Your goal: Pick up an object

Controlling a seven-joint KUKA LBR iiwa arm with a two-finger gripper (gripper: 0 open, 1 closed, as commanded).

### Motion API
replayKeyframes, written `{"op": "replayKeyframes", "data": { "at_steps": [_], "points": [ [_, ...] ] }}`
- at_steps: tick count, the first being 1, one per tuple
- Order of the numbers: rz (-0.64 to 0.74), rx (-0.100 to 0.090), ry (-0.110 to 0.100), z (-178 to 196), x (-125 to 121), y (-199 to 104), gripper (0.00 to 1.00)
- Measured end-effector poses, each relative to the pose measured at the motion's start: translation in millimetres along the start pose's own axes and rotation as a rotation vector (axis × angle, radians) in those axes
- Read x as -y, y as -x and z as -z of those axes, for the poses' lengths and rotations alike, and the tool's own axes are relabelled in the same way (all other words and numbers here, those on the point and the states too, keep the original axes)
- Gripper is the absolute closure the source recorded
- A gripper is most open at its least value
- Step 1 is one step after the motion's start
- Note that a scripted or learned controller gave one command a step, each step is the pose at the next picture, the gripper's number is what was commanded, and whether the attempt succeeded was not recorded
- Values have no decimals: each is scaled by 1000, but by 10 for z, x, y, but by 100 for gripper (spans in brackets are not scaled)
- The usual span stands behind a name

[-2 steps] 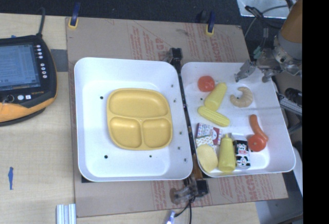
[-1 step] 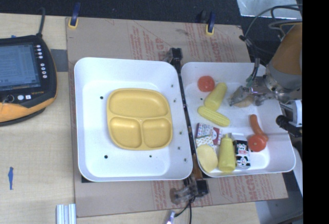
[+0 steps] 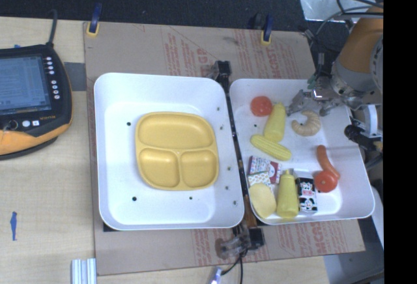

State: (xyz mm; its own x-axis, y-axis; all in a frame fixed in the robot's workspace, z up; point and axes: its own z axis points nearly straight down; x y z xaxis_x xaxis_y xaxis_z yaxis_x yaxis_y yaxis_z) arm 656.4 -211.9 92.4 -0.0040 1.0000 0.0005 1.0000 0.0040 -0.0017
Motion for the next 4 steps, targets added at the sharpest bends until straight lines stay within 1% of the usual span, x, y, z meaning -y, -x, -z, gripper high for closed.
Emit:
{"op": "replayKeyframes", "data": {
  "at_steps": [1, 2, 3, 4],
  "points": [
    [2, 1, -2, -6, 504, -1, 0],
    [0, 0, 0, 0, 36, -1, 0],
    [2, 1, -2, -6, 546, -42, 0],
    [0, 0, 0, 0, 4, 1, 0]
  ]
}}
